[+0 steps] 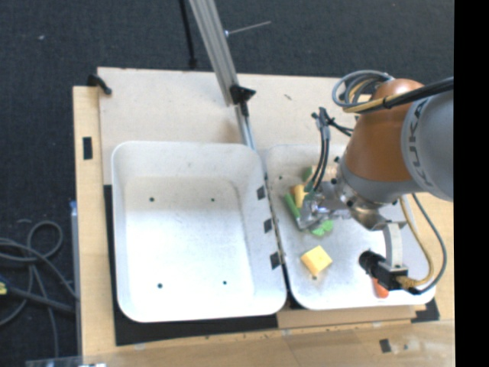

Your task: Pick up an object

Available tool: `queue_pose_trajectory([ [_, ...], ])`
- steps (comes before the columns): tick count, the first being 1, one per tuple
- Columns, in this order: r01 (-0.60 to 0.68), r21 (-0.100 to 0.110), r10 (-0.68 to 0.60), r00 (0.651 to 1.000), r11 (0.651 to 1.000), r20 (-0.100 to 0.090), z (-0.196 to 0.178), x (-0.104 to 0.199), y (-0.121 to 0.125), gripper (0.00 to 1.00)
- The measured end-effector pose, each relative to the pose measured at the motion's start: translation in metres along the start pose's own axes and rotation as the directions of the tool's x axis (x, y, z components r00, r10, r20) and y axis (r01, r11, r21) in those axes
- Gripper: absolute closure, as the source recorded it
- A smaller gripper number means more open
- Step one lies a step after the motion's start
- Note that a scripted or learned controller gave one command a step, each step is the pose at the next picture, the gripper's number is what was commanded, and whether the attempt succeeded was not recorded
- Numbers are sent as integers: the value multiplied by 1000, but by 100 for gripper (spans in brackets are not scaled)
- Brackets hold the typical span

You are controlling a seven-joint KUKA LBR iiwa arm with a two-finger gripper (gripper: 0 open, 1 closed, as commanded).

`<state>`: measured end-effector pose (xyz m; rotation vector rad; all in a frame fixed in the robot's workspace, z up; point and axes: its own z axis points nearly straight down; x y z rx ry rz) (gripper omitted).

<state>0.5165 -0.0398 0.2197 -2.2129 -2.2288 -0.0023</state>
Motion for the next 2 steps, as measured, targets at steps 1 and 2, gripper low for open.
queue_pose_trajectory([
  [1, 1, -1, -1, 1000, 1000, 0, 1, 47, 11, 100],
  [2, 2, -2, -2, 1000, 1000, -1, -19, 102, 15, 100],
])
